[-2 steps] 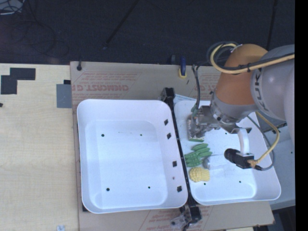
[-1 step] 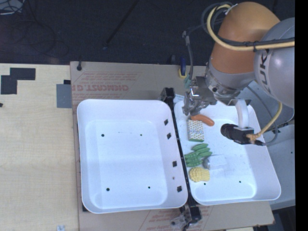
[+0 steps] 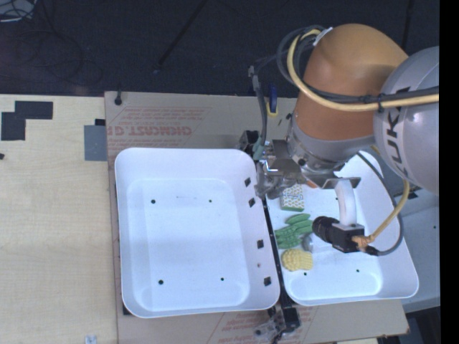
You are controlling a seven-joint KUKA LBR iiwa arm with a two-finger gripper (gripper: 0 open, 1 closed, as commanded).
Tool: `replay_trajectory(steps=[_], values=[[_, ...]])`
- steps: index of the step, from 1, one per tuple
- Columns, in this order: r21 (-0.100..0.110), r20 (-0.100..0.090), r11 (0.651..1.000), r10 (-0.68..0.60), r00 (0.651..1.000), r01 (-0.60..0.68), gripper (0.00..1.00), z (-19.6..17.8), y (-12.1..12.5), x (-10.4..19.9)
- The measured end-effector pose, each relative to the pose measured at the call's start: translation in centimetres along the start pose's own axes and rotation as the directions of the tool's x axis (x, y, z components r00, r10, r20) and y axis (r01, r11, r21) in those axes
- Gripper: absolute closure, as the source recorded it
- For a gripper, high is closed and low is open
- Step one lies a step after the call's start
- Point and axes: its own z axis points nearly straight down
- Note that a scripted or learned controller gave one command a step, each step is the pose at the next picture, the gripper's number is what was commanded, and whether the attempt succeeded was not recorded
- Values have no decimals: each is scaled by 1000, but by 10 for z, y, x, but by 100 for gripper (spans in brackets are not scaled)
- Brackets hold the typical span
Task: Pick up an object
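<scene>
A: What lies left of the end effector (image 3: 276, 181)?
B: The left bin (image 3: 183, 228), on the desk (image 3: 50, 228).
A: Is the end effector open?
B: I cannot tell; the arm (image 3: 351, 92) covers it.
A: And the objects?
B: Just below it in the right bin (image 3: 358, 282): a checkered block (image 3: 292, 198), green pods (image 3: 292, 229), yellow corn (image 3: 297, 261).

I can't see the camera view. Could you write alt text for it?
A grey robot arm with an orange band reaches down over the right shallow white bin, which holds a yellow corn cob toy, green pea pods and a small white-green block. The left shallow white bin sits beside it.
</scene>
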Motion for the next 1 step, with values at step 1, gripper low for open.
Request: replay_trajectory(steps=[1], values=[[-6, 0, 1000, -3, 1000, 3, 100, -53, -22, 64]])
